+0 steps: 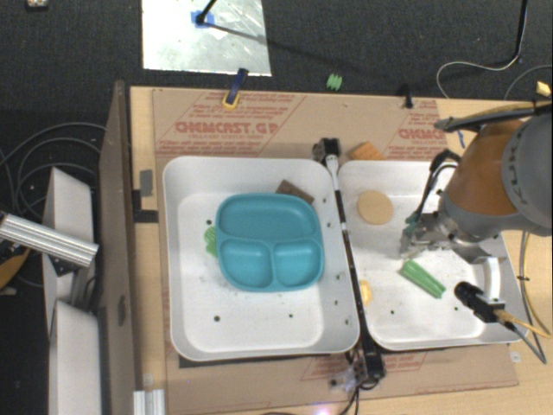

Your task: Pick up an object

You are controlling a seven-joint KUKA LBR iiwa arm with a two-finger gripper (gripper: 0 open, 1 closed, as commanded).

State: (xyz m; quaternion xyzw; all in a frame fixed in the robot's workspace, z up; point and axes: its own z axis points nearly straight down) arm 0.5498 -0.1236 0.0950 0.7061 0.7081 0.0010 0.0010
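My gripper (415,239) hangs low in the right bin (389,327), near its middle, with the grey arm and its orange band coming in from the right. A green block (422,278) lies on the bin floor just in front of the gripper and apart from it. A round tan disc (375,207) rests to the gripper's back left. At the bin's left wall sits a small yellow piece (365,293). I see nothing between the fingers.
The left bin (186,318) holds a blue divided plate (269,241), with a green piece (209,239) at its left edge and a brown piece (295,189) behind it. An orange piece (366,151) lies on the cardboard behind the bins.
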